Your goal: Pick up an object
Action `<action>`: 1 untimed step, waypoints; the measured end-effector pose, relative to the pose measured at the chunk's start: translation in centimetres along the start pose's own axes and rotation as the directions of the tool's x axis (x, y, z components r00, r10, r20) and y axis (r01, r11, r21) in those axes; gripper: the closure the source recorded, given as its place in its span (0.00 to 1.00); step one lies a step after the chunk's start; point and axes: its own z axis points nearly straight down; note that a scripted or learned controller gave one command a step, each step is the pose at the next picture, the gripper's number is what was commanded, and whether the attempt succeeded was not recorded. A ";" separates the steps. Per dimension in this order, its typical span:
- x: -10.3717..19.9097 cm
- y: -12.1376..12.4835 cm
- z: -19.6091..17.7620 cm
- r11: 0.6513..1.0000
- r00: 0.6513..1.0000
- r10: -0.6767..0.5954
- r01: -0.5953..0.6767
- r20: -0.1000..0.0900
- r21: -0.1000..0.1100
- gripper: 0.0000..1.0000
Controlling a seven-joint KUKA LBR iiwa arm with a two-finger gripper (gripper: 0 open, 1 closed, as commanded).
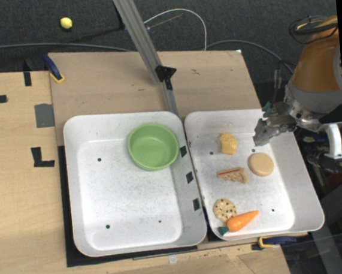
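Note:
The right bin (pixel 286 212) holds several small food items: a yellow chunk (pixel 228 143), a round tan bun (pixel 261 164), a brown wedge-shaped slice (pixel 233 174), a speckled cookie (pixel 225 209) and an orange carrot (pixel 241 220). My gripper (pixel 262 135) hangs over the upper right part of this bin, just above and to the right of the bun and right of the yellow chunk. Nothing shows between its dark fingers. A green bowl (pixel 153 146) sits in the left bin (pixel 106 218) near its upper right corner.
A grey metal bar (pixel 143 39) slants down from the top to the gap between the bins. Cables run across the dark floor at the top. A small yellow ball (pixel 66 22) lies on the floor at the upper left.

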 end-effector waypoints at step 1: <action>4.7 1.9 -0.4 1.000 1.000 0.000 0.000 0.000 0.001 1.00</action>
